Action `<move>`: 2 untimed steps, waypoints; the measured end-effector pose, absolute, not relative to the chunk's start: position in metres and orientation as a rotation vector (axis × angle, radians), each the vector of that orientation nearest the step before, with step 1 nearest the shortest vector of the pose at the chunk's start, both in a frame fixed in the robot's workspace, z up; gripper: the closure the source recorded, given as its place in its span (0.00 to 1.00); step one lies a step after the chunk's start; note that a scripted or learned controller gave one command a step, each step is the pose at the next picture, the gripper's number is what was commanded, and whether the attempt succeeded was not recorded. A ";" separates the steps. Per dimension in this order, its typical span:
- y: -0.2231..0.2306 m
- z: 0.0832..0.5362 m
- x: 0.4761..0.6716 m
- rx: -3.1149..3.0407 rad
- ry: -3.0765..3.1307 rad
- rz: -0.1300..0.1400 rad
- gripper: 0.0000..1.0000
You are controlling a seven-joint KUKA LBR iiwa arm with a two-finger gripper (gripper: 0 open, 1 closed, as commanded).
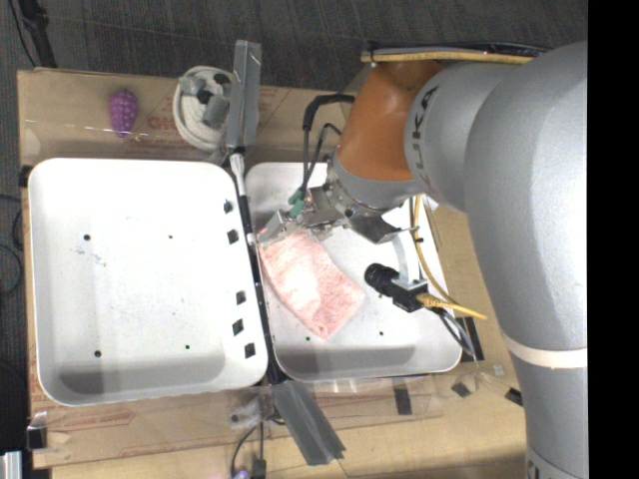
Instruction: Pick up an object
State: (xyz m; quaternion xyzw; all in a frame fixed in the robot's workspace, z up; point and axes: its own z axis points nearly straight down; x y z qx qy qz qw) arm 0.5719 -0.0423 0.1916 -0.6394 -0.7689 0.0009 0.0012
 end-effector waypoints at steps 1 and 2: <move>-0.116 0.169 0.542 -2.112 -2.322 0.005 0.00; -0.145 0.095 0.551 -2.123 -2.320 -0.005 0.00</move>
